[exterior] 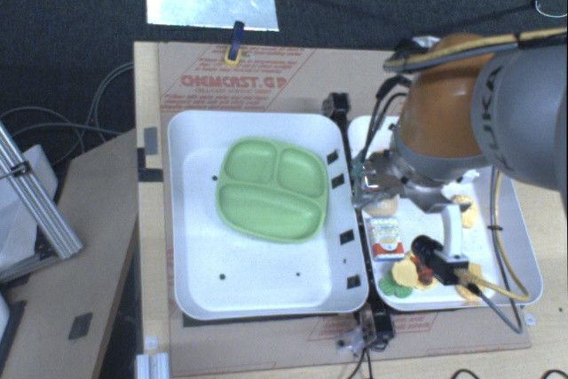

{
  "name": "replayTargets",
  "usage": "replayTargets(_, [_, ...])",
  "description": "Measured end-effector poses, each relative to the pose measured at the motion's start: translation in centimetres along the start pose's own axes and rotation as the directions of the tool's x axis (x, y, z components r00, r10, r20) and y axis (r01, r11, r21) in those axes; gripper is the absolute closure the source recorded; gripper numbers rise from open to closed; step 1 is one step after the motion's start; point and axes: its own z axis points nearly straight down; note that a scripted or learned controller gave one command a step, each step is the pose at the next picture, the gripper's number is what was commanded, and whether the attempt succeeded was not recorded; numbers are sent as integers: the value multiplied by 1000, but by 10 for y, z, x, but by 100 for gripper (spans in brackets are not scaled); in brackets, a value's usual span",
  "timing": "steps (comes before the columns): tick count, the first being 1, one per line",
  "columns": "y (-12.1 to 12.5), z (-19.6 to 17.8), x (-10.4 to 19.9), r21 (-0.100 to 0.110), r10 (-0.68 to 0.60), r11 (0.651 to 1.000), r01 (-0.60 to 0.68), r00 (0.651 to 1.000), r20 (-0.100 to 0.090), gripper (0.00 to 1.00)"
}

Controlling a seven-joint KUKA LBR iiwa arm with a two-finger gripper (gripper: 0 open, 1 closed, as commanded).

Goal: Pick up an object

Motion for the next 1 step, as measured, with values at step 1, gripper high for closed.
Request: replayTargets(1, [-3,-4,61,-1,-2,1000,2,1000,0,100])
